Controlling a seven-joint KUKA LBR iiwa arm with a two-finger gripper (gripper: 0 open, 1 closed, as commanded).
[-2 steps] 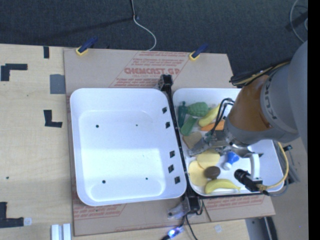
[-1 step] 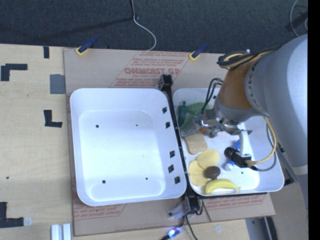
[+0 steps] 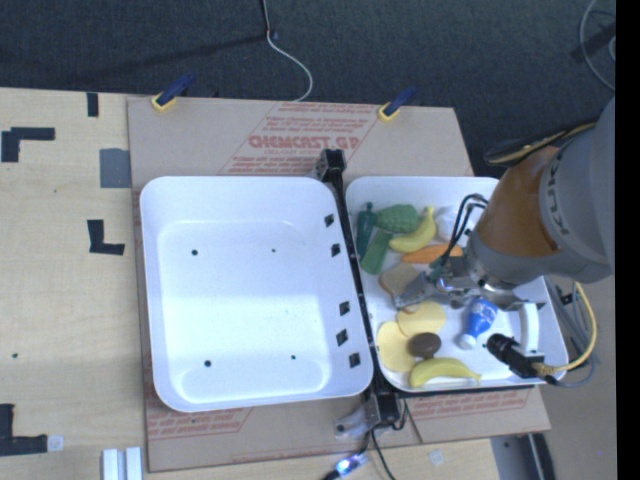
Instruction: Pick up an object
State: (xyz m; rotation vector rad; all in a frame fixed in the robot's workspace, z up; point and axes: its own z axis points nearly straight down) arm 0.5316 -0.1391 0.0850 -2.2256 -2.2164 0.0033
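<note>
1. Two shallow white plastic bins sit side by side on a brown cardboard sheet point(image 3: 300, 143): the left bin point(image 3: 165, 218) at centre frame, the right bin point(image 3: 400, 184) at centre right, holding a heap of small toy items.
2. The grey arm with its orange band point(image 3: 515, 213) reaches in from the right edge; its gripper point(image 3: 440, 281) is low over the middle of the right bin, close to the grey flat piece point(image 3: 400, 283). Whether it is apart or together cannot be told, and nothing can be seen held.
3. Candidate objects, upper part of the right bin: a dark green bottle-shaped toy point(image 3: 372, 240) beside the dividing wall, a green leafy toy point(image 3: 398, 216), a curved yellow banana point(image 3: 418, 233) and an orange carrot-like piece point(image 3: 432, 253).
4. Candidate objects, lower part: a pale yellow flat slice point(image 3: 405, 333), a brown rounded lump point(image 3: 425, 345) resting on it, a second yellow banana point(image 3: 443, 371) along the lower wall, and a small blue-and-white bottle point(image 3: 480, 320) just right of the gripper.
5. Handling, as a judgement: all appear light, stiff, smooth plastic, likely slippery. The flat pieces offer little to pinch; the second yellow banana looks easiest, taken across its narrow mid-body.
6. Crowding may cause neighbours to be nudged.
</note>
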